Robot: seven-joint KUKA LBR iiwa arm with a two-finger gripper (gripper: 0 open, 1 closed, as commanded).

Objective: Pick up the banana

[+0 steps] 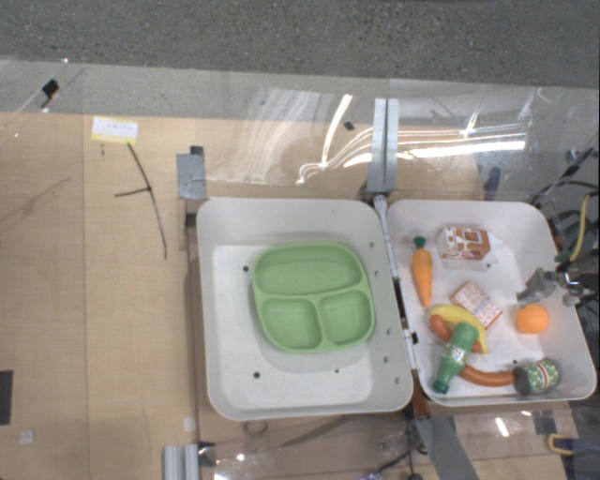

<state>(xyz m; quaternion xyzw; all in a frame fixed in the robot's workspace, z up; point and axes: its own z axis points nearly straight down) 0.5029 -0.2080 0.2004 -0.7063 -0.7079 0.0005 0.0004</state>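
Light wood surface (84,309) under even light. Grey speckled floor (281,28) along the top. Clear sheet (281,122) at the back edge, streaked with glare. Yellow label (114,129) at left, thin dark wire (150,202) just beside it.

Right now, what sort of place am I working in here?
Probably a robot lab bench set up for pick-and-place trials, not a kitchen. Two shallow white bins sit side by side: the left bin holds a green divided plate, the right bin toy food, including the banana. Clear plastic shielding rings the bench.
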